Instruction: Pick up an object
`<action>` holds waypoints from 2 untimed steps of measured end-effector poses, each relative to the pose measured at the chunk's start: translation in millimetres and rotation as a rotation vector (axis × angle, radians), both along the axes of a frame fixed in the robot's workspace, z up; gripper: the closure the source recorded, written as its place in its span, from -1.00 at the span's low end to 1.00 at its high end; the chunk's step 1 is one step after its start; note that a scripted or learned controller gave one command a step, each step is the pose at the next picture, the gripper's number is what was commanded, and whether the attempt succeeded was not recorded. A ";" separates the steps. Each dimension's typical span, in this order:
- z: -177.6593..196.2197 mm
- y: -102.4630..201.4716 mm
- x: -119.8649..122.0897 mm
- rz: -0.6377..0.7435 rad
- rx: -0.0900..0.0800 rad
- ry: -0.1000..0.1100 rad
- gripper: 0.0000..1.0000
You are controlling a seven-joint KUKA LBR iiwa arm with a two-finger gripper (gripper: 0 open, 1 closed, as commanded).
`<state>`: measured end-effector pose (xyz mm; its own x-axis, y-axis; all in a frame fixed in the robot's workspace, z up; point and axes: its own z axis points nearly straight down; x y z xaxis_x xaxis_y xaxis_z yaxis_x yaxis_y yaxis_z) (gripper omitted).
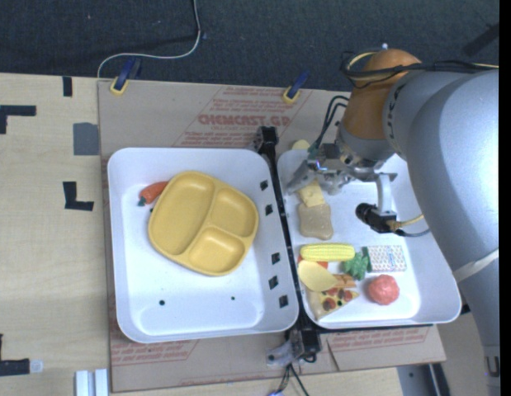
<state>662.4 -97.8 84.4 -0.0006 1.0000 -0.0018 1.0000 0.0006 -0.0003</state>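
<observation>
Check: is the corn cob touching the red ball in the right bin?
Apart. The camera view shows the corn cob and red ball separated by white bin floor.

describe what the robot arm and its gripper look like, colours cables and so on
The arm is a thick, rounded, smooth light grey body with an orange band above the wrist. Thin dark cables run beside the band, and a yellowish one loops over its top. The gripper is a small metallic grey assembly below the band. A black fitting with a short cable sits beside it.

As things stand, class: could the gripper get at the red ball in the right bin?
Probably yes. The red ball lies uncovered near the bin's front, beside a patterned card, with nothing over it, and the gripper hovers in that bin.
</observation>
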 end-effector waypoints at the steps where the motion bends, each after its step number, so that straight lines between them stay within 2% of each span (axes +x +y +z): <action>1: -0.1 0.5 5.1 0.001 0.001 0.004 -1.00; 2: 0.1 1.7 4.9 -0.001 -0.002 0.003 -1.00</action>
